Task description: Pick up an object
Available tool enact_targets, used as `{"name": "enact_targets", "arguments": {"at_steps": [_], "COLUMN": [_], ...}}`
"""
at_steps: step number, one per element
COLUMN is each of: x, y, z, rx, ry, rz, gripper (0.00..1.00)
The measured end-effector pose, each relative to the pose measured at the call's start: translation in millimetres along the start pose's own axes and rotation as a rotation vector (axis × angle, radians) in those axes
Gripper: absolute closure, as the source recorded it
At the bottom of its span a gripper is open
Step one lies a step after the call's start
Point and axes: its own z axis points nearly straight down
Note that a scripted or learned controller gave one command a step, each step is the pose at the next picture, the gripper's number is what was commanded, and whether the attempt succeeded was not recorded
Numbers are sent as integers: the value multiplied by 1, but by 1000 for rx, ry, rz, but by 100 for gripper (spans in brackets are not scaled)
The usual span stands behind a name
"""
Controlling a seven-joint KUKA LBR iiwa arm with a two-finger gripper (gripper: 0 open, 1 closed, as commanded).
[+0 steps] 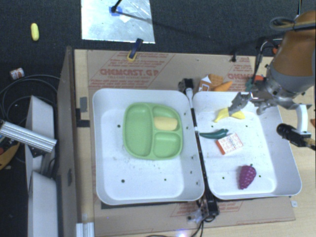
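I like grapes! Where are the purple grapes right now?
The purple grapes lie in the right-hand bin, near its front edge, below the little red and white packet.

brown board (148, 65) under bins – red "chemcast gp".

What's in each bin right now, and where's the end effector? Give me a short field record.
left bin: green plastic divided plate with a pale yellow block in its upper right compartment
right bin: yellow banana-shaped toy, dark green pepper-shaped toy, red-and-white small packet, purple grape-bunch toy
end effector: over right bin's upper part, beside the banana toy
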Motion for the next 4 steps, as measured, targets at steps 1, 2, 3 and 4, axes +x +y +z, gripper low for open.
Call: {"name": "enact_targets", "arguments": {"at_steps": [1, 2, 3, 4], "x": [-34, 13, 14, -22], "y": [-17, -21, -17, -29], "z": [120, 165, 150, 65], "rx": [10, -12, -21, -4], "ry": [1, -9, -3, -2], "rz": [5, -1, -2, 4], "gripper": [0, 0, 100, 100]}}
